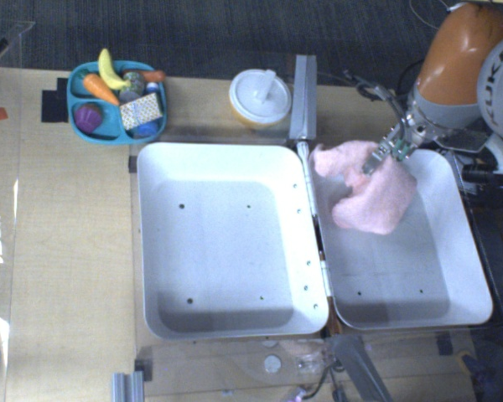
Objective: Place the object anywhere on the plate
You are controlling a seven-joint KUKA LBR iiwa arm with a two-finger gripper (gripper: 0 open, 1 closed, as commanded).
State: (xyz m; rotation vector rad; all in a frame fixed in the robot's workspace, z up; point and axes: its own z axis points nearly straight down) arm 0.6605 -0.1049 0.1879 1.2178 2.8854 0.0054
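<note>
Gripper (386, 154) sits at the pink cloth's (370, 194) top edge, right of centre — whether clamped, I cannot tell; lift slowly so it doesn't slip.

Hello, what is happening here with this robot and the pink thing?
A robot arm reaches in from the right, and its hand is down on a pink cloth at the back of the right bin. Whether it grips the cloth is not clear. The blue plate sits on the bench behind the left bin, already full of toy food. A yellow cup stands nearby.
</note>
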